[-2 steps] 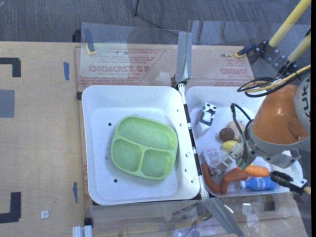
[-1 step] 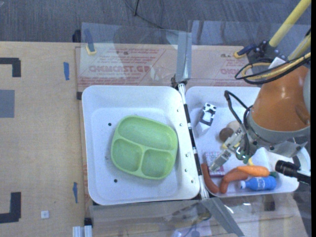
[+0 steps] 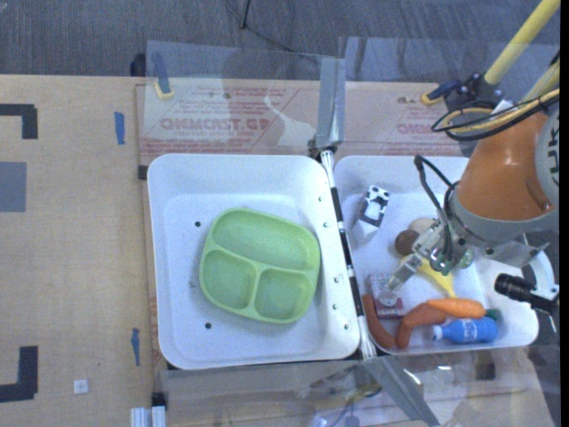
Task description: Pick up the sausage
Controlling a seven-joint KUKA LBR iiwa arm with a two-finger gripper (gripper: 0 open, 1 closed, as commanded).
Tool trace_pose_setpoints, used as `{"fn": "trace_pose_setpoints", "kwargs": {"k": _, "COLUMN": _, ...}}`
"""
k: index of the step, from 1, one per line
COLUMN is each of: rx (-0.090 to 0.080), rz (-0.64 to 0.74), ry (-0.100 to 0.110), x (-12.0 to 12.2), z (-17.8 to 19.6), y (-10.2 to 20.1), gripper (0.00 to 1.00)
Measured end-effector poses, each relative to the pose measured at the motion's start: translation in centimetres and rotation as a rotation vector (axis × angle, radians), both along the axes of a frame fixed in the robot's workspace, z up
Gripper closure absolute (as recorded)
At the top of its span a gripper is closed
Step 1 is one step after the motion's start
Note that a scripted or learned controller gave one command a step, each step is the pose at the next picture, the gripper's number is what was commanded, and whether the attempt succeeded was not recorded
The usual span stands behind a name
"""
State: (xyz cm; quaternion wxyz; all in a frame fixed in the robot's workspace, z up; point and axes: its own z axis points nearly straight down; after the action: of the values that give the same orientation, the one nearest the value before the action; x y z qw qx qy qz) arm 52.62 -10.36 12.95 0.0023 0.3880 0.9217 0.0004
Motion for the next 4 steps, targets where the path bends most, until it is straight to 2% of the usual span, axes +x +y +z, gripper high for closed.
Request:
{"fn": "trace_pose_setpoints", "kwargs": {"k": 1, "rx": 0.001, "rz": 0.273, "ry": 0.004, "x": -4.5, "z": -2.2, "y": 0.1, "gripper": 0.00}}
{"fn": "trace_pose_setpoints", "kwargs": {"k": 2, "rx": 0.001, "rz": 0.270, "ry": -0.001, "x": -4.3, "z": -1.2, "y": 0.1, "gripper": 1.00}}
{"fn": "trace_pose_setpoints", "kwargs": {"k": 3, "rx": -0.001, "rz": 0.498, "ry": -0.002, "x": -4.5, "z": 7.6, "y": 7.5, "gripper": 1.00}}
{"fn": "trace_pose_setpoints", "kwargs": {"k": 4, "rx": -0.002, "rz": 0.588, "ry": -0.003, "x": 0.6, "z": 11.7, "y": 9.8, "gripper": 1.00}}
